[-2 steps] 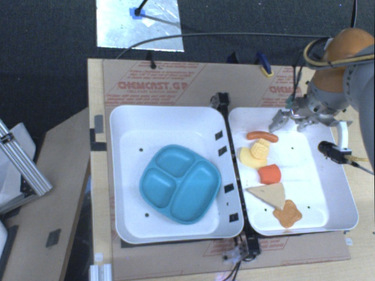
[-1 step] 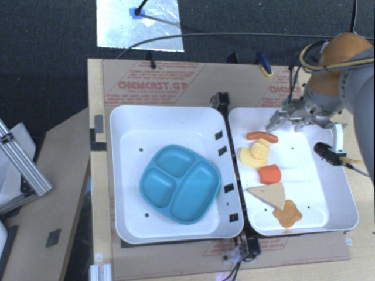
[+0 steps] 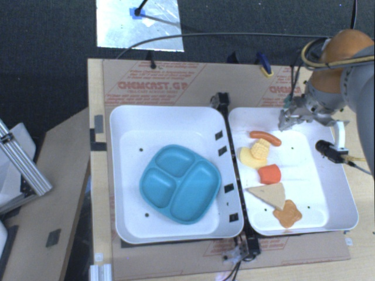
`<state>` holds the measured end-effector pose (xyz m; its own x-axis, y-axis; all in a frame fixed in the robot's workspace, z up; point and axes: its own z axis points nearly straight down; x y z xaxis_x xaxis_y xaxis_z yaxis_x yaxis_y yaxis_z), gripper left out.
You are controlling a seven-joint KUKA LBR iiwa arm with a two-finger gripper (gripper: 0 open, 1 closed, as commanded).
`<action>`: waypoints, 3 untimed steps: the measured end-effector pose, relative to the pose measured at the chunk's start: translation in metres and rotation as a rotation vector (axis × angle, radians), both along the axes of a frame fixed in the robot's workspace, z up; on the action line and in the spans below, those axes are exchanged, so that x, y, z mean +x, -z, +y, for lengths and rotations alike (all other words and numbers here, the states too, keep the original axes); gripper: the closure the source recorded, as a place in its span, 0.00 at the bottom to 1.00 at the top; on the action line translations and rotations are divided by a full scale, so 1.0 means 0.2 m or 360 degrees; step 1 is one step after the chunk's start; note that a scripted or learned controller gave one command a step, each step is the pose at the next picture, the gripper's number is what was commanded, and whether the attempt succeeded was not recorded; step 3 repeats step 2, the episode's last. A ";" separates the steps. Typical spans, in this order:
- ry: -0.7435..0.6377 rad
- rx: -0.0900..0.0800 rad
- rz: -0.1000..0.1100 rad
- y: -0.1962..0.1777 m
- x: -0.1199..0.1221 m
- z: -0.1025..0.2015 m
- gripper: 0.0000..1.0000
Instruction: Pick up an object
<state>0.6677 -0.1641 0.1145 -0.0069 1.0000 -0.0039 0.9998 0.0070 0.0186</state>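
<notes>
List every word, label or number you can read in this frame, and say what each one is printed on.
"CHEMCAST GP": red print on the brown sheet under the bins, behind the left bin.
A second red print sits on the same sheet behind the right bin, near the gripper; too partly hidden and blurred to read.
More red lettering along the sheet's front edge: too small to read.

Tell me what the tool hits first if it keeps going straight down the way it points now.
Most likely the bare floor of the right bin, near its far edge. The tool points down, just beyond the sausage, which lies a little nearer and left. Depth is unclear, so it might clip the far rim instead.
</notes>
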 end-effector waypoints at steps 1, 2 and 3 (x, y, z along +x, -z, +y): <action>0.0004 0.0003 0.0019 -0.23 0.00 -0.02 1.00; 0.0001 0.0004 0.0020 -0.48 0.00 0.03 1.00; 0.0001 0.0004 0.0020 -0.48 0.00 0.03 1.00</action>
